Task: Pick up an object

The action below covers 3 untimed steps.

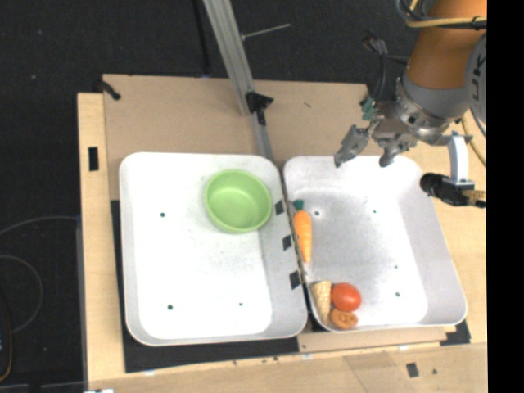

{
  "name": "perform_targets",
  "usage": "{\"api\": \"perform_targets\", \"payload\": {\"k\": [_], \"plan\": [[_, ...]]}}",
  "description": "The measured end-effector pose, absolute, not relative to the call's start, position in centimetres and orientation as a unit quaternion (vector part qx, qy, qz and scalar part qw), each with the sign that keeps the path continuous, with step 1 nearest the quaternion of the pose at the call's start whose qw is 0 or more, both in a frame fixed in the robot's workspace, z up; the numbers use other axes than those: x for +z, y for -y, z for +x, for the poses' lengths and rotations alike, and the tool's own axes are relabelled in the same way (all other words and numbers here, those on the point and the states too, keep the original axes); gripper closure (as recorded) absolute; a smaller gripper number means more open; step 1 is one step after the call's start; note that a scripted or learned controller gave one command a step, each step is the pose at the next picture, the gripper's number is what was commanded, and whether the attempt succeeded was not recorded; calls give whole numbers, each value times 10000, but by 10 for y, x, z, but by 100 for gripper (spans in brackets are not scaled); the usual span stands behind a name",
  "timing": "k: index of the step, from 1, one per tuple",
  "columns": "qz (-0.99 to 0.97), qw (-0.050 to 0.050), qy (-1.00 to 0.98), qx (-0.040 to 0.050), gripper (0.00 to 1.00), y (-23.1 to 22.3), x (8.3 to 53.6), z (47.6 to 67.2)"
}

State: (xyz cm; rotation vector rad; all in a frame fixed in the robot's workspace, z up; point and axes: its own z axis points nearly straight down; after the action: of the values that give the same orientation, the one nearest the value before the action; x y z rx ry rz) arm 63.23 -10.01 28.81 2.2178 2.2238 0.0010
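My gripper (363,157) hangs open over the far edge of the right bin (409,244), with nothing between its two spread fingers. An orange carrot (302,234) lies along that bin's left wall. At the bin's near left corner sit a red tomato (346,296), a pale bread-like piece (322,296) and a small brown item (344,319). A green bowl (238,201) rests in the upper part of the left bin (164,285). All of these lie well below and left of the gripper.
A grey metal pole (233,56) slants up from between the bins at the back. A black fitting (446,188) sticks out beside the right bin's far right edge. The bins rest on a tan board (164,113).
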Motion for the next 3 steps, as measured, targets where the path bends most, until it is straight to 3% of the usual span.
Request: {"api": "perform_targets", "payload": {"k": [1, 3], "plan": [[7062, 4, -7080, 5, 0, 100, 288, 632], [7074, -4, -7068, -19, 0, 103, 196, 633]]}}
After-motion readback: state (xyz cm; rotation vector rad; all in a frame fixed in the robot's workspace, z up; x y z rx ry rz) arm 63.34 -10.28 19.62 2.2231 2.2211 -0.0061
